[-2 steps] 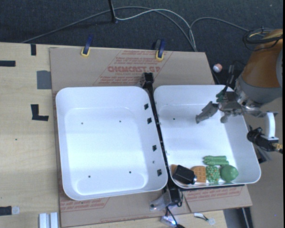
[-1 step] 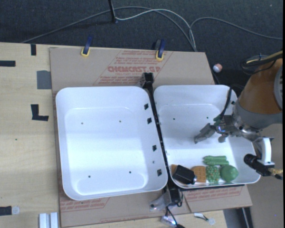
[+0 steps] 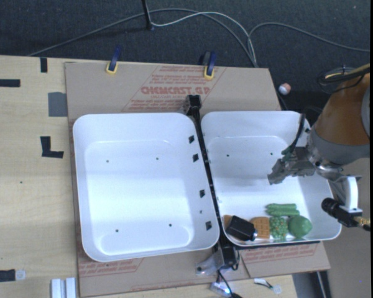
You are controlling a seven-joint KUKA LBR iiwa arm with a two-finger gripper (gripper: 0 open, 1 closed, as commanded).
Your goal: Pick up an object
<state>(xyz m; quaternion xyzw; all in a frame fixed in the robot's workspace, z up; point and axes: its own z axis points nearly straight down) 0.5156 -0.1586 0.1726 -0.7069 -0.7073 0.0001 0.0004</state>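
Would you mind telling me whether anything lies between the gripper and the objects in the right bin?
Nothing visible does. The gripper hangs over bare white floor of the right bin, and the green objects lie just nearer the camera along the bin's near wall.

Two white bins: left bin point(image 3: 137, 185), right bin point(image 3: 248, 135). One arm, one gripper point(image 3: 280, 174). Right bin, near edge: one black item point(image 3: 240, 228), one orange item point(image 3: 259, 226), three green items — long piece point(image 3: 281, 209), speckled block point(image 3: 278, 227), round lump point(image 3: 299, 226). Two clamps at cardboard's far edge point(image 3: 114, 64) point(image 3: 209, 67).
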